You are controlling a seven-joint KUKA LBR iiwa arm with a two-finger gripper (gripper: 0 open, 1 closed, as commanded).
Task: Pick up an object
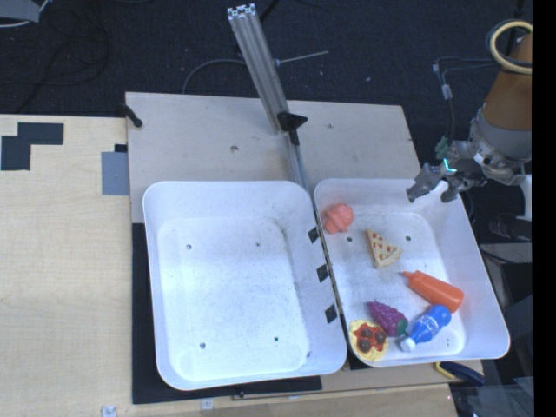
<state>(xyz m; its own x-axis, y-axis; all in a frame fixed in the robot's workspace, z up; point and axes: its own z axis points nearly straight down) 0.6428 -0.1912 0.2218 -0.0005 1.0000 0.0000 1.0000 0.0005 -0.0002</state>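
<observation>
My gripper (434, 189) hangs over the far right corner of the right bin (482, 259), its two dark fingers spread apart with nothing between them. In that bin lie a pink round toy (338, 217) at the far left, a waffle-patterned wedge (381, 248) in the middle, an orange bottle (433, 289) to the right, a purple grape bunch (387, 316), a blue bottle (426, 328) and a small yellow and red pizza-like piece (369, 339) at the near edge. The gripper stands well apart from all of them.
The left bin (230, 285) lies beside the right one, with black clips (323, 272) along the shared rim. A slanted aluminium bar (265, 68) rises behind the bins. The arm's orange band (508, 89) shows at the right edge.
</observation>
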